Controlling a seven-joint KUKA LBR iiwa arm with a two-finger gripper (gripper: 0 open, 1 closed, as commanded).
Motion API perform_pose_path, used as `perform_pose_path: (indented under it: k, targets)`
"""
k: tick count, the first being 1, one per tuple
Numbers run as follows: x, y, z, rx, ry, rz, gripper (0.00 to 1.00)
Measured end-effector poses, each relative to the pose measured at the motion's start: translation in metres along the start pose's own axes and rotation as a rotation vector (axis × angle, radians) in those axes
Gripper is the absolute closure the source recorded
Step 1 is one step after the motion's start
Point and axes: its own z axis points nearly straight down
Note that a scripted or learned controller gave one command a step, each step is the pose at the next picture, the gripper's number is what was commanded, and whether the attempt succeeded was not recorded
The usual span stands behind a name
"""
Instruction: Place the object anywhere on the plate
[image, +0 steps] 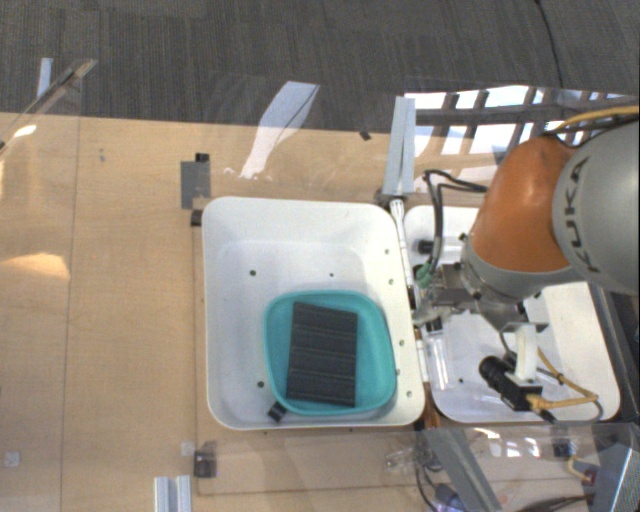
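The bench (100, 300) spans the whole camera view, pale wood under a clear sheet. On it the left bin (230, 240) sits at the centre, and the right bin (590, 340) lies at three o'clock from it, the two rims touching. Over the right bin hangs the arm (560, 200), its orange band bulking large at about two o'clock from centre.

Inside the left bin, toward its six o'clock side, rests the teal plate (380, 350). A dark ribbed slab, the object (322, 353), lies flat on the plate, nearly filling its floor, tilted slightly off square. A small dark bit pokes out at the plate's seven o'clock corner; I cannot tell what it is.

The gripper (440, 300) sits under the wrist just over the seam between the bins, at three o'clock from the plate. The arm's bulk hides it, so I cannot tell whether it is released or clenched.

Judging by how things lie, the placing looks done: the slab is within the plate's rim. What remains calls for care in clearing away: lift straight up before travelling toward three o'clock, so nothing clips the bin wall or nudges the plate. If the slab were re-seated, centre it and let go low.
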Motion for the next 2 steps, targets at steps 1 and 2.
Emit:
perform_pose_path:
  k: [1, 2]
  targets:
    - [0.0674, -0.0022, -0.0142, -0.001, 0.000, -0.069, 1.00]
    - [0.0670, -0.0022, -0.0143, -0.001, 0.001, -0.068, 0.00]
